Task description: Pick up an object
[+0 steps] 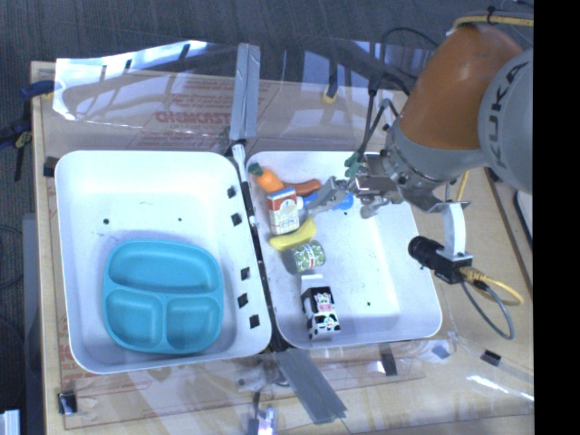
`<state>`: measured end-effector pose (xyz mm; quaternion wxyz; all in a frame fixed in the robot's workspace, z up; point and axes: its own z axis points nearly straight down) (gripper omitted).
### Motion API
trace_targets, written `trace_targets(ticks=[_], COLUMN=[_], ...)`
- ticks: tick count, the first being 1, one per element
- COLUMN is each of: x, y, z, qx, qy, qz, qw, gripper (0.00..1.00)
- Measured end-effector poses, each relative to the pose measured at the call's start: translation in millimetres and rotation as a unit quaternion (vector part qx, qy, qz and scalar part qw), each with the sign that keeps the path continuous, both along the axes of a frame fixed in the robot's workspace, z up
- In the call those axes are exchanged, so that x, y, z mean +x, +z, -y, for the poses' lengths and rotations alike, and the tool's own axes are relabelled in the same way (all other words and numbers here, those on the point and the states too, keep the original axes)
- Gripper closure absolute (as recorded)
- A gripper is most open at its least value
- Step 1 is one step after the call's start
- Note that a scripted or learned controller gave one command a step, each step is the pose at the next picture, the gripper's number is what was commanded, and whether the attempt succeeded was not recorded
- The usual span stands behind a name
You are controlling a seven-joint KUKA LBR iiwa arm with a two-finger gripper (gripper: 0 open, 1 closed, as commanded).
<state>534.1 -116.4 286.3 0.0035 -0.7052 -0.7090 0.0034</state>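
Several small objects lie along the left side of the right bin (399,288): an orange piece (268,180) at the top, a small carton (285,212), a yellow banana-like piece (294,236), a green-patterned can (308,257) and a black-and-white cow-print box (320,312) near the front. A blue item (337,201) lies just right of the carton. My gripper (349,193) hangs low over the bin's upper middle, right next to the blue item, under the grey and orange arm.
The left bin (82,198) holds a blue three-compartment tray (164,294). A metal divider with black clips (246,243) runs between the bins. Cables and a black plug (439,256) hang by the right bin's right rim.
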Motion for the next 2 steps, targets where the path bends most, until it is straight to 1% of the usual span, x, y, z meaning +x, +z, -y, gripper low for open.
trace_targets(ticks=[1,2], x=[19.5,65.0], y=[-122.9,-198.4], z=[17.8,59.3], qx=[0.0008,0.0011], qy=[0.045,0.096], qz=[0.0,0.002], qw=[0.999,0.9953], gripper=[0.0,0.0])
